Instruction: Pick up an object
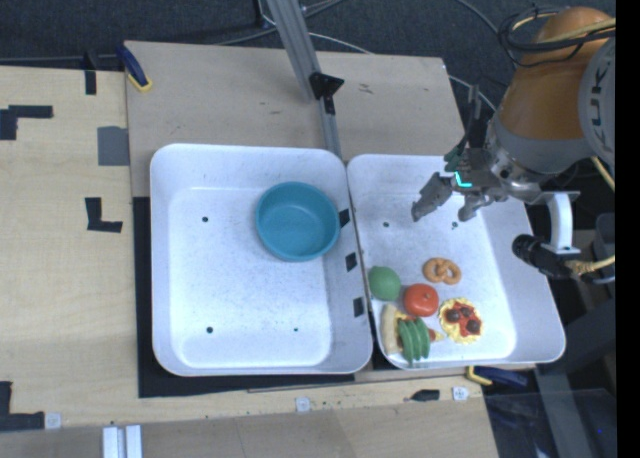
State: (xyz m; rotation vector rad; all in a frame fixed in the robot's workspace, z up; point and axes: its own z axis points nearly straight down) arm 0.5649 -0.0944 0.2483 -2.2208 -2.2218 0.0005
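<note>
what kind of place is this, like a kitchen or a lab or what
Most likely a robotics lab bench, not a kitchen: a robot arm's gripper hangs over two white bins, and the food looks like toys, beside a blue bowl.

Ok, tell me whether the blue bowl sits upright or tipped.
Upright: the blue bowl shows its full round rim and inside, resting in the left bin.

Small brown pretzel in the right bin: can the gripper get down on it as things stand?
Probably yes. The gripper, open, hangs above bare bin floor just behind the small brown pretzel; nothing lies between, though the red tomato sits close beside it.
</note>
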